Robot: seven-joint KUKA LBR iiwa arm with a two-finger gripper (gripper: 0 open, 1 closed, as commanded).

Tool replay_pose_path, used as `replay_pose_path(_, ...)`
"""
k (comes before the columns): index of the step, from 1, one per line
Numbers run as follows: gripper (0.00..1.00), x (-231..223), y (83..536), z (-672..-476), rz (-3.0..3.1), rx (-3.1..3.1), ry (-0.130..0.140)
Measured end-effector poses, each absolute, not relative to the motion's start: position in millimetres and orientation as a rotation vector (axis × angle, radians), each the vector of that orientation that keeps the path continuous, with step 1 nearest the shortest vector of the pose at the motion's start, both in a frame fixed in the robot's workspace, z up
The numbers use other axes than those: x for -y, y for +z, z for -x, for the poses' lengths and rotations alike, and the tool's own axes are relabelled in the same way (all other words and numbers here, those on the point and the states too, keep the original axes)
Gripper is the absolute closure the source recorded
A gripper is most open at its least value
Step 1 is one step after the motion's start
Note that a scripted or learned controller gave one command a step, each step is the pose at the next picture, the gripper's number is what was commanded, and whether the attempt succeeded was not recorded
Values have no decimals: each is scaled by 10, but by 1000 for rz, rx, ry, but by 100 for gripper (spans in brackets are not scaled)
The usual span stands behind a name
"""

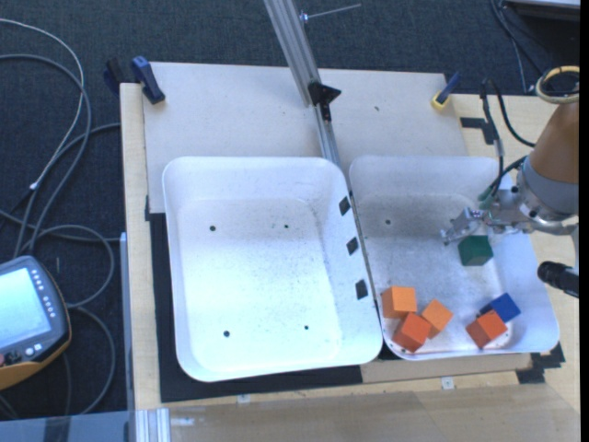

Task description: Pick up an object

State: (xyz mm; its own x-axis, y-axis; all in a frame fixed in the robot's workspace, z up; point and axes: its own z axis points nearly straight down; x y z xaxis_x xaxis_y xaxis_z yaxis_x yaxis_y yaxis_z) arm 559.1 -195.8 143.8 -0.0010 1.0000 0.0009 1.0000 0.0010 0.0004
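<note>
My gripper [466, 226] hangs over the right bin [405, 187], reaching in from the right below the grey wrist and orange band. A dark green cube [475, 250] lies directly beneath it, touching or nearly touching its tip; whether the cube is held I cannot tell. Near the right bin's front wall lie two orange blocks [399, 300] [436, 316], two red-orange blocks [413, 331] [488, 328] and a blue block [504, 307].
The left bin [184, 191] stands beside the right one, with black clips [351, 245] along the shared wall. A slanted metal rail [293, 44] runs in from the top. A blue clamp [147, 79] and a yellow clamp [444, 95] grip the bench's back edge.
</note>
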Motion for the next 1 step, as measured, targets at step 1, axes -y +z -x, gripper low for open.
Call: replay_pose_path(1,0,1998,1346,-5616,2225,2228,-6)
